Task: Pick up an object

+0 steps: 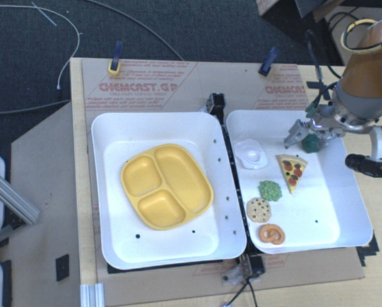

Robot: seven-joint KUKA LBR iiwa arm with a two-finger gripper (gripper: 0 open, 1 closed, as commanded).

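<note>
Hovering low over the far part of the right bin [344, 190], gripper [308, 137] pointed down beside a dark green object [312, 144] that sits at or just under its tip. Hard to tell how wide the tool stands, or whether the green piece is held or merely touched. Taken as the target, lying almost straight beneath the tool, so only a short drop and squeeze needed, no sideways travel. Other candidates all nearer the camera than the gripper: pizza slice [292, 171] just beside and below, long axis running away from the tool; white cup-like piece [250, 153] toward the left bin [107, 171]; broccoli [269, 190], cookie [259, 209] and pretzel [272, 234] farther off. Yellow divided plate [167, 185] in the left bin, well apart.
</note>
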